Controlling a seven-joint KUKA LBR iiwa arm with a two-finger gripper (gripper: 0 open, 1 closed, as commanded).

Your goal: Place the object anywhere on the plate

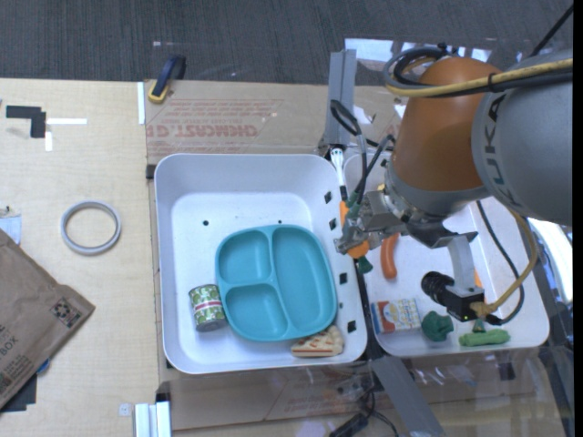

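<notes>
The metal gripper (353, 240), jaws hidden so I cannot tell their state, hangs beside a smooth three-compartment teal plate (276, 282), apparently over an orange carrot (389, 257).

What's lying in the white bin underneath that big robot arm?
The right bin shows an orange carrot-like piece, a small carton and green toys. The arm covers the bin's upper part.

Plastics, card and wood on the bench

The teal plate (275, 283) looks like smooth, faintly glossy plastic; the left white bin (178, 244) is matt plastic; brown cardboard (228, 124) lies far behind it; the benchtop (73, 153) is pale matt wood.
</notes>
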